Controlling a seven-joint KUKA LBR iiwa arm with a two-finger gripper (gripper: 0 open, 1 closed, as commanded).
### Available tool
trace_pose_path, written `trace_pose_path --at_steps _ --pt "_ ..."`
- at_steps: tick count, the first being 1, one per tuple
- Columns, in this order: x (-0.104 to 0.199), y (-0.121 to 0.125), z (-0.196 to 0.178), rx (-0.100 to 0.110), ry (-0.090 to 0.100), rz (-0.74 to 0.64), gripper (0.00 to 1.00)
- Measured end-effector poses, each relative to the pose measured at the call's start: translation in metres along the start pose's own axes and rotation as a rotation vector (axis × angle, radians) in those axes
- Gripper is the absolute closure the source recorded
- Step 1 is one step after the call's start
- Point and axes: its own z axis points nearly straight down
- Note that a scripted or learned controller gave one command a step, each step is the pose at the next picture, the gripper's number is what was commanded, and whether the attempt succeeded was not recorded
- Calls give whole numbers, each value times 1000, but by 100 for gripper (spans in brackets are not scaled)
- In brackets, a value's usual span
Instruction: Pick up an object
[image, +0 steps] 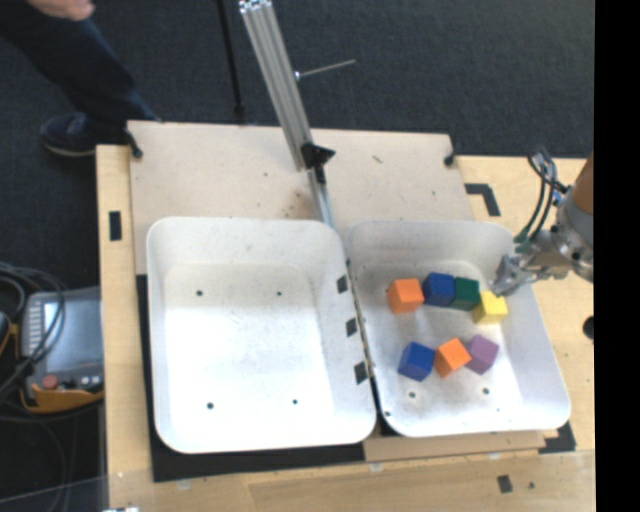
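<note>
Several small cubes lie in the right bin (530, 400). A back row runs orange (405, 294), blue (438, 288), green (466, 291), then yellow (490, 308). Nearer the front sit a blue cube (416, 360), an orange cube (453, 355) and a purple cube (482, 353). My gripper (508, 276) reaches in from the right edge and hangs just above and to the right of the yellow cube, close to the bin's right wall. No cube shows between its tips.
The left bin (160, 300) stands beside the right one, with a raised divider (355, 320) between them. A slanted metal rail (285, 90) rises behind the bins. A control pendant (60, 350) lies off the bench at the left.
</note>
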Motion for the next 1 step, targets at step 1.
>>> trace_pose_path --at_steps 1 --pt "-2 2 -43 3 1 0 100"
